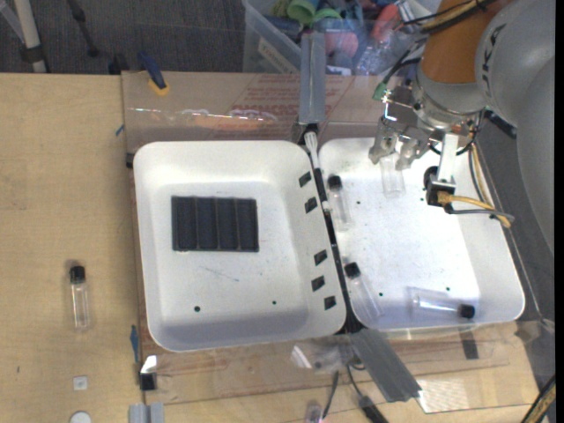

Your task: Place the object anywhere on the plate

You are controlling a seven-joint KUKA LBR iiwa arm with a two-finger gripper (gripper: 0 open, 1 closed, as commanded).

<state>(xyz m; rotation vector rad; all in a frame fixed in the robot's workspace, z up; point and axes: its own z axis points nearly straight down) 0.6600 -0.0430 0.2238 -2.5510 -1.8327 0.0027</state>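
Camera view shows you the arm (493,51) cut off at the right, its gripper (394,152) spread, unladen, over the right bin's (507,263) far part, the black plate (214,224) in the left bin (159,236), and a faint clear vial (441,305) near-right.

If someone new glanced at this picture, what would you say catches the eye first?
Probably the grey arm with its orange band at upper right, its end effector above the right bin. Next, the dark ribbed plate in the left bin. A clear vial lies near the right bin's front edge.
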